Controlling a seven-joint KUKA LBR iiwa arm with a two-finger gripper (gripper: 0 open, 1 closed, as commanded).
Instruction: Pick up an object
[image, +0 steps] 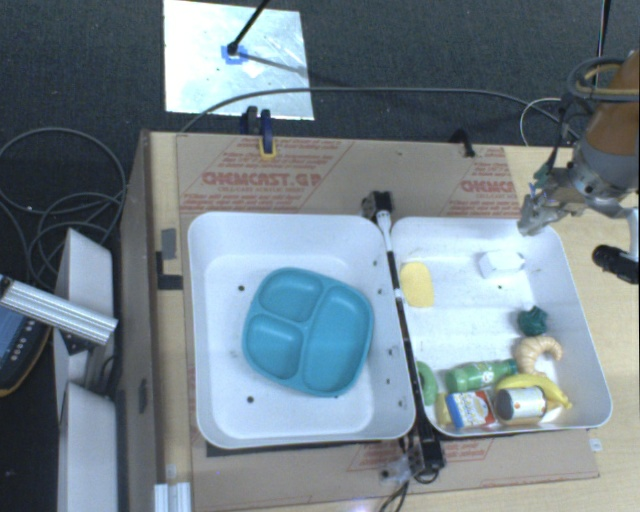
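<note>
My gripper (536, 214) hangs over the right bin's (570, 285) far rim, finger opening indeterminable, white block (500, 263) just below-left.

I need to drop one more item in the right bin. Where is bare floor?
Bare floor lies mid-bin, between the yellow piece, the white block and the teal toy. The near end is crowded: green bottle, croissant, banana, can.

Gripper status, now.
Gripper: open or shut cannot be told; it hangs over the right bin's far edge, nothing seen held.
</note>
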